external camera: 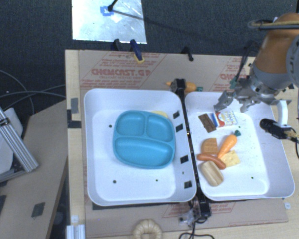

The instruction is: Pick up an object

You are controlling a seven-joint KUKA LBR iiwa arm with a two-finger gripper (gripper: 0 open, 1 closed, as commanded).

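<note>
Reading "CHEMCAST GP" on board [120,71], pincer [235,102] spread

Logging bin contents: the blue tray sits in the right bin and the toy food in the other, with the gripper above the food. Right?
Not quite. The camera view shows the blue tray in the left bin; the toy food lies in the right bin, with the gripper above it.

A blue divided plate [143,138] lay in the left bin [97,183], on a brown board [119,68]. A shiny sheet [108,11] lay beyond on dark carpet [30,34].
</note>
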